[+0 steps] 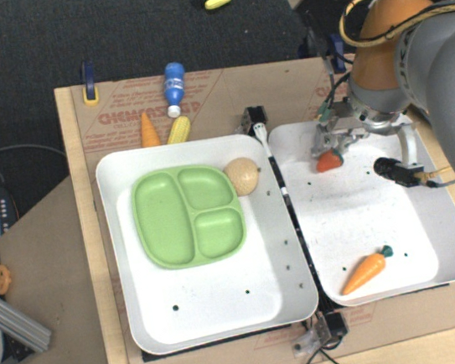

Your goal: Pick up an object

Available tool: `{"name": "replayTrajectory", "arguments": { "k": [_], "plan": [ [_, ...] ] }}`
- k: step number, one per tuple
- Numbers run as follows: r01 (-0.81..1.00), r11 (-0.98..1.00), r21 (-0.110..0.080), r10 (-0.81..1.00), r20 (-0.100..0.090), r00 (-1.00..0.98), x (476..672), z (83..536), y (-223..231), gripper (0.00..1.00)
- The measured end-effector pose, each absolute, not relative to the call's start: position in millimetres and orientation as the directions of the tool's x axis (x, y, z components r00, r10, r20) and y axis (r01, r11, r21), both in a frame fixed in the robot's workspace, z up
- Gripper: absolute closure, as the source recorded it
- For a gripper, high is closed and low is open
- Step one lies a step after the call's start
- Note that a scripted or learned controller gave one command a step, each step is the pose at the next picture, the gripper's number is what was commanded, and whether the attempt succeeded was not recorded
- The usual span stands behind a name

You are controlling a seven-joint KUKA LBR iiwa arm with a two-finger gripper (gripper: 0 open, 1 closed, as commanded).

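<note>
Two white bins sit side by side on the bench. The left bin (146, 316) holds a green plate (188, 215) with three compartments, lying flat toward the bin's 12 o'clock half. A tan ball (243, 174) sits at the bin's 1 o'clock, touching the plate's rim at the plate's 2 o'clock.

The right bin (439, 238) holds two things. A red thing (329, 162) lies at its 11 o'clock, near the far left corner. A carrot (364, 271) lies at its 7 o'clock near the front wall, its green top pointing to 2 o'clock and its tip to 8 o'clock. The two are well apart.

The arm comes in from 3 o'clock, and the gripper (333, 142) hangs over the right bin's 11 o'clock corner. The red thing lies at the gripper's 6 to 7 o'clock, just beside it. Whether they touch is not clear, and I cannot tell whether the gripper is released, clenched or grasping it. The carrot lies at the gripper's 6 o'clock, well apart from it.

On the bench beyond the left bin's 12 o'clock wall lie a blue and white bottle (174, 87), a yellow cob (178, 129) and an orange piece (148, 131). The cob and the orange piece are near each other, just beside the wall.
</note>
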State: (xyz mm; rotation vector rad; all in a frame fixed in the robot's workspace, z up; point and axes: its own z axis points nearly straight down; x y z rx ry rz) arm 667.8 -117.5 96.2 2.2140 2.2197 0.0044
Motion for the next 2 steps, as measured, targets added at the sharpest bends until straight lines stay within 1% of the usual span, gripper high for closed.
{"name": "replayTrajectory", "arguments": {
  "k": [1, 2],
  "plan": [
    [1.0, 0.006, 0.006, 1.0, 0.002, -0.006, 631.6, 191.0, -52.8, 1.0],
    [1.0, 0.002, 0.0, 1.0, 0.0, -0.002, 631.5, 184.8, -56.8, 0.0]
  ]
}}
